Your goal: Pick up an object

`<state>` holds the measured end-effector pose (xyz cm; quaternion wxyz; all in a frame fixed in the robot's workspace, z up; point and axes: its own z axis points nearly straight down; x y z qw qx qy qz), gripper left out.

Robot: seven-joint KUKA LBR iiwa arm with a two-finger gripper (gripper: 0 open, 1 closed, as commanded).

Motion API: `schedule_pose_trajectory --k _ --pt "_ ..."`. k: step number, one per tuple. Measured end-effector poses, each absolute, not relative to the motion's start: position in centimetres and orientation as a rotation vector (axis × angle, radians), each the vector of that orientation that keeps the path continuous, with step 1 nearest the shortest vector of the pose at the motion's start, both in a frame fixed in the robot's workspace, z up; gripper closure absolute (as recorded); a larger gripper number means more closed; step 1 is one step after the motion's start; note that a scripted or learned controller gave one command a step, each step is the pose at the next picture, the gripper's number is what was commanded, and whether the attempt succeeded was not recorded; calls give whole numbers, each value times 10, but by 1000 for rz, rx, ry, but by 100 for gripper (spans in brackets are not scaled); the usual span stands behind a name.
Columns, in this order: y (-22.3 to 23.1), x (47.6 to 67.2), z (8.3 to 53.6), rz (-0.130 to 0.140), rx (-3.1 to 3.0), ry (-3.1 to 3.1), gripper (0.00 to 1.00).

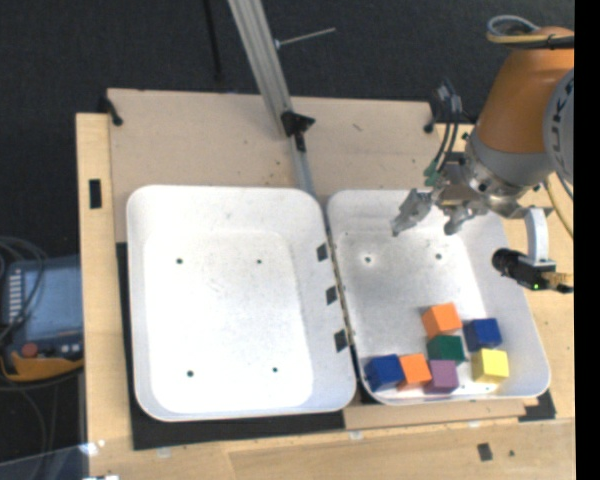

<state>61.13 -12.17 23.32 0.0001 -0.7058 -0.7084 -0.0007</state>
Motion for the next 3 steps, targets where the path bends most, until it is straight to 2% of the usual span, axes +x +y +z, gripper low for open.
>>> schedule_pose_trajectory --k 1,2,3 --pt "-122 611 233 -3 -2219 -2224 0" --pt "-125 611 170 8 -2223 -2218 0" --pt "-128 611 128 7 -2224 -2217 0"
